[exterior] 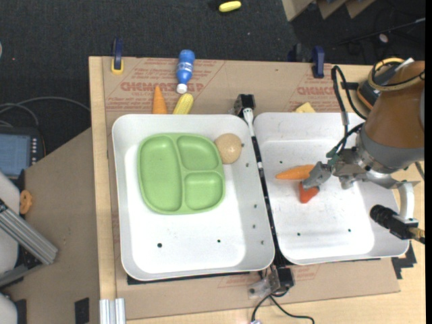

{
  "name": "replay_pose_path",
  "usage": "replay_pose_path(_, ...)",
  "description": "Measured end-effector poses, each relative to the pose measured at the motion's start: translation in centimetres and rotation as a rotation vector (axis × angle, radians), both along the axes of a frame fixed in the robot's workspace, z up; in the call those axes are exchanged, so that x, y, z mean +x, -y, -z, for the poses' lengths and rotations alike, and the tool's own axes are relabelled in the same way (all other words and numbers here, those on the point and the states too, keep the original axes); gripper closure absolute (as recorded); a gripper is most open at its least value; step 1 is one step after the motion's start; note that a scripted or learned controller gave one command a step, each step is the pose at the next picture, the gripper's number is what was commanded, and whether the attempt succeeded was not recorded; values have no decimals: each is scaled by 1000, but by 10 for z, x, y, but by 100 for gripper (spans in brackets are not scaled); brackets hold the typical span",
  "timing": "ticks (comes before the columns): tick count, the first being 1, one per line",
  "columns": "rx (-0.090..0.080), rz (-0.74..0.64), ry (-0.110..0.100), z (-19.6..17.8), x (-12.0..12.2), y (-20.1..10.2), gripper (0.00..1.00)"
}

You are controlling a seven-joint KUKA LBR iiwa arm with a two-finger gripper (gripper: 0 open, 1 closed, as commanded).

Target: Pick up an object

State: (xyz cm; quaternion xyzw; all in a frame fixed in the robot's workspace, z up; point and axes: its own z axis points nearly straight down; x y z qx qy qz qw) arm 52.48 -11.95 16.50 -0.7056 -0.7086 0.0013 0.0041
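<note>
The arm [395,123] reaches in over the right bin [337,238], its wrist bent low and pointing toward the left bin [182,248]. Its gripper [317,177] hangs low at the middle of the right bin, directly over a red piece [308,194] and at the end of a carrot [293,174] lying there. Whether the jaws are open or closed cannot be told. The left bin holds a green tray [181,173] and a tan ball [229,147].
</note>
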Motion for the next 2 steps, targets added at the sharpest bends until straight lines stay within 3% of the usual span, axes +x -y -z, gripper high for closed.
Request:
replay_pose_path(1,-3,2,5,85,23,-4,0)
replay_pose_path(2,-5,5,10,70,23,-3,100)
